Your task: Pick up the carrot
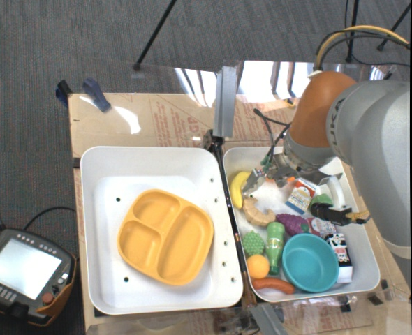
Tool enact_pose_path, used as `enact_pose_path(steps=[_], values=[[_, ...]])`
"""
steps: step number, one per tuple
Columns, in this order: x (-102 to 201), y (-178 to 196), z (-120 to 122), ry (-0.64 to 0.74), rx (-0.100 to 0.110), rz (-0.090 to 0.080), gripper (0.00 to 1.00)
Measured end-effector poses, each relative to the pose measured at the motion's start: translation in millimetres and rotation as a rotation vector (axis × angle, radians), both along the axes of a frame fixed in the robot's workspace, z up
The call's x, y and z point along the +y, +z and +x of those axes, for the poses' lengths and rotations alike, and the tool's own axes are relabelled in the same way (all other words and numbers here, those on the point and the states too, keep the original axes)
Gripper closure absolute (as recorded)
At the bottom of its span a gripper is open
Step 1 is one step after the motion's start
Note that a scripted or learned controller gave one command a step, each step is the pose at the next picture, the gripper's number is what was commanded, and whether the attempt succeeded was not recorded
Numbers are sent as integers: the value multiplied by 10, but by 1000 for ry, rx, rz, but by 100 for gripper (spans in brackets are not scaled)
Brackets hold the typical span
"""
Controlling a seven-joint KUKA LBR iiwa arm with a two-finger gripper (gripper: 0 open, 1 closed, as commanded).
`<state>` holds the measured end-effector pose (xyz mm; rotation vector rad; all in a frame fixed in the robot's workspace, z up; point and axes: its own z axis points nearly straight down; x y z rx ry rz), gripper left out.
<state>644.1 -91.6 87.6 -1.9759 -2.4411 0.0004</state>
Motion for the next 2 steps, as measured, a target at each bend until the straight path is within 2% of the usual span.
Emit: enact_pose_path(steps=[1,2], values=[[16,103,7,6,0,0,100],[427,1035,-586,-145,-5,1,100]])
